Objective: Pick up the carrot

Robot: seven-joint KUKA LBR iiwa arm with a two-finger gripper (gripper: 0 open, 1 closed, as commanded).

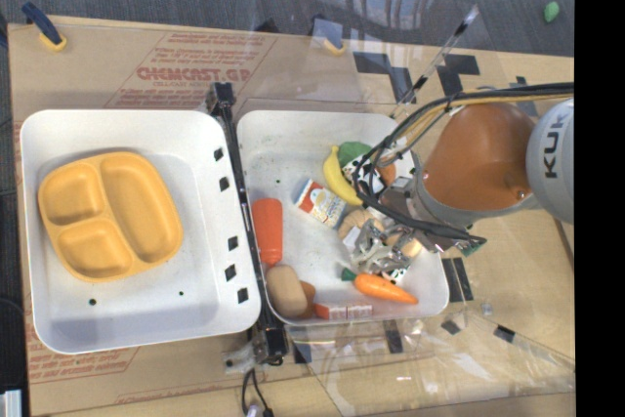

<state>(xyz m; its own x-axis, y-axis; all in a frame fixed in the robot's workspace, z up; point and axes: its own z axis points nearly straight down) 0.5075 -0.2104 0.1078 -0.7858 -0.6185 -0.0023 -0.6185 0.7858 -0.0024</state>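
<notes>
While carrot point(384, 288) lies loose near front-right corner of right bin point(293, 127), just below gripper point(379, 247): pickup not done. Jaw state: cannot tell. Left: close on carrot, lift. Orange cylinder point(268, 230) left of carrot.

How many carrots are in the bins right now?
1. The carrot lies near the right bin's front right corner, just below the gripper. More could be hidden under the arm.
</notes>
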